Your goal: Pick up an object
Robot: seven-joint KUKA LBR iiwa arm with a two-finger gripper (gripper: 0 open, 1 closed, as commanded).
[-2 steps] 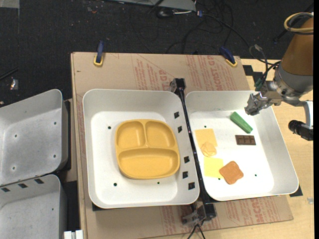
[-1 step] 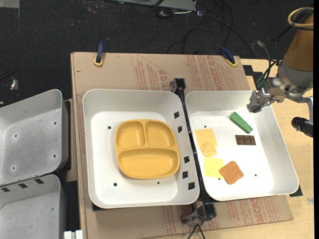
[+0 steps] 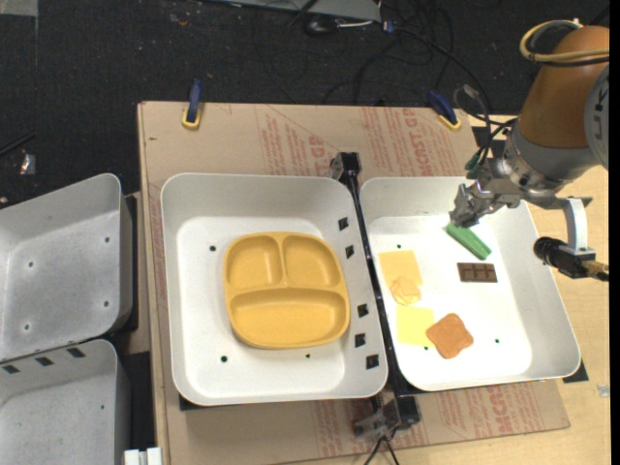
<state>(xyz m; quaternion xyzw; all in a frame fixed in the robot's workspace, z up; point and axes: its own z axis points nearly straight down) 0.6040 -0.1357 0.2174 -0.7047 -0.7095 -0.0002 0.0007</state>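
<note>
Orange toast-shaped piece lies nearest in the right white bin, beside pale yellow flat squares; a small brown rectangle sits beyond. Farther back, the gripper touches the flat green block's upper end; its opening cannot be told.

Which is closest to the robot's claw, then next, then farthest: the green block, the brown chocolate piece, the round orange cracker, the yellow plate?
From the gripper:
1. Green block, right beneath it.
2. Brown chocolate piece, a bit lower in the right bin.
3. Orange cracker, near that bin's front.
4. Yellow plate, over in the left bin.
</note>
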